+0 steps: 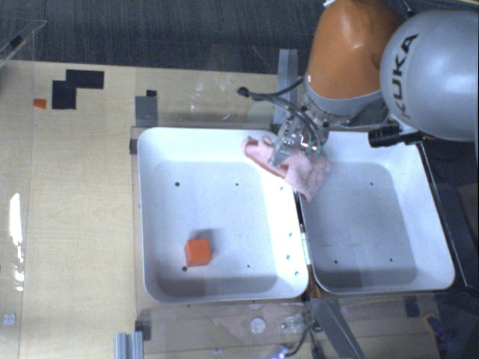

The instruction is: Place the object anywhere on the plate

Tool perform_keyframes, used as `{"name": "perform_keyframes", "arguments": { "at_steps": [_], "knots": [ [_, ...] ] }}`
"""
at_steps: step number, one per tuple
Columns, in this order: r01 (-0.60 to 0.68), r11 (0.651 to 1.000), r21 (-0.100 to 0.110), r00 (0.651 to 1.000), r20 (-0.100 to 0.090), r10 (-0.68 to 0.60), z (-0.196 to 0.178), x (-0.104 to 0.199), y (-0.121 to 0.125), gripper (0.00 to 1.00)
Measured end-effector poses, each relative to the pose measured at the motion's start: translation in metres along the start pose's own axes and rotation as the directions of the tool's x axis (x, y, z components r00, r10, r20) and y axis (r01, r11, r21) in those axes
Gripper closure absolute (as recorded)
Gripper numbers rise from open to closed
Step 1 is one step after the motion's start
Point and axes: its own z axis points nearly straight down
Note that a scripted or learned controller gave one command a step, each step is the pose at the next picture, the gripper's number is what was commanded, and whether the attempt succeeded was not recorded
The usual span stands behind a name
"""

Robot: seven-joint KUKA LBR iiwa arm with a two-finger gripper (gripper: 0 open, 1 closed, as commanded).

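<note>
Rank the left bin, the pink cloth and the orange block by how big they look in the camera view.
1. left bin, by far the largest.
2. pink cloth, hanging at the tool over the divide between bins; partly hidden and nearer the camera, so it may look oversized.
3. orange block, smallest.

- A pale wooden bench top point(75, 223) fills the left and lower part of the view.
- Black blocks point(73, 87) and a small orange marker point(40, 104) lie on it at upper left.
- Dark ribbed flooring point(172, 17) runs along the top.
- A bright glare streak point(14, 223) shows near the left edge.
</note>
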Motion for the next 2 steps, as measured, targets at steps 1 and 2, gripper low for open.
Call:
{"name": "perform_keyframes", "arguments": {
  "at_steps": [1, 2],
  "knots": [
    [0.326, 0.945, -0.002, 0.945, 0.002, -0.326, -0.006, 0.025, 0.035, 1.00],
    [0.329, 0.944, -0.002, 0.944, 0.000, -0.329, 0.002, 0.058, 0.074, 1.00]
  ]
}}
